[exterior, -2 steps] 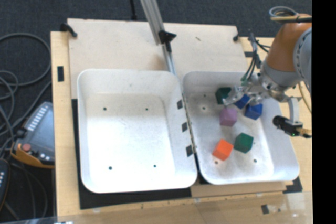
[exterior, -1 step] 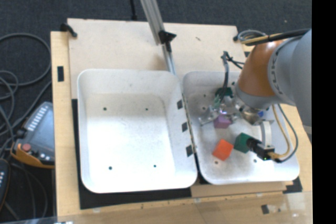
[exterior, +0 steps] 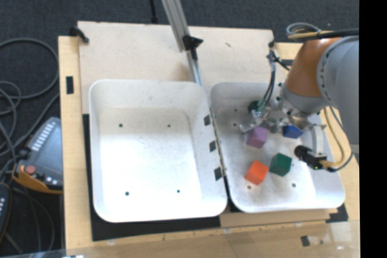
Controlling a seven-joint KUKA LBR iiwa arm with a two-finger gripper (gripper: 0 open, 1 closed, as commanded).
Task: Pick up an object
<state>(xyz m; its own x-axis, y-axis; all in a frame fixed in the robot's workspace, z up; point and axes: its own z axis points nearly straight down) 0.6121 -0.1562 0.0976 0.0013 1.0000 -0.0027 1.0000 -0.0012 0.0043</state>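
- The small lilac block point(exterior: 257, 136) lies in the right-hand white plastic bin point(exterior: 326, 193), toward its far middle, resting on the bin floor with one corner turned toward the camera; it looks roughly cubic, so I judge it has no long axis to square up to.
- The gripper point(exterior: 266, 122) sits just above and beside this block, on its far-right side; the block lies down and to the left of the fingertips as the camera sees it; whether anything touches it I cannot tell.
- The finger state is unclear; the metal parts at the wrist blur together against the pale bin, so I cannot tell how wide they stand, and nothing is plainly held between them.
- A small blue block point(exterior: 292, 130) lies just right of the lilac one, partly tucked under the wrist; it is about as near, so either could be the target.
- Nearer the camera sit a dark green cube point(exterior: 280, 164) and an orange cube point(exterior: 256, 173), close together, apart from the gripper.
- The grey arm with its orange band point(exterior: 305, 69) comes in from the right over the bin's rim.
- The left-hand white bin point(exterior: 103, 130) adjoins it, well apart from the gripper.
- No brand, label or writing is legible anywhere.
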